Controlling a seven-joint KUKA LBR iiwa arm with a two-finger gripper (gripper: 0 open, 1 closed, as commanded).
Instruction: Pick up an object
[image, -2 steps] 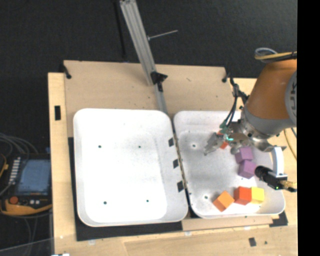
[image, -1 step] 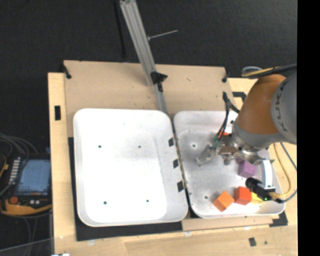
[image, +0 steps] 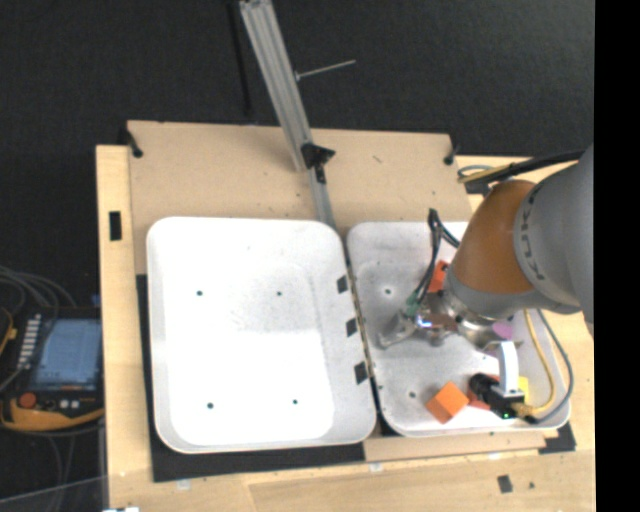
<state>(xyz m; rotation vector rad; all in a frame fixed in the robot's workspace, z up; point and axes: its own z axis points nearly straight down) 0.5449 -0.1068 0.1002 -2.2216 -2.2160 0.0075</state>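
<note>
The block (image: 448, 400) could be missed and only air grabbed, because the gripper (image: 418, 326) is set up and left of it, over bare floor. The block is seen in the bin (image: 385, 250) at the lower right of the frame. The arm (image: 510, 250) is bent down from the right. Whether the gripper is spread or closed cannot be told.

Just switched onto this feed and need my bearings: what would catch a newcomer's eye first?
The grey arm with its orange band looms over the right bin, its tool low near the bin's middle. An orange block lies by that bin's near edge, apart from the tool. The left bin beside it is bare white.
</note>
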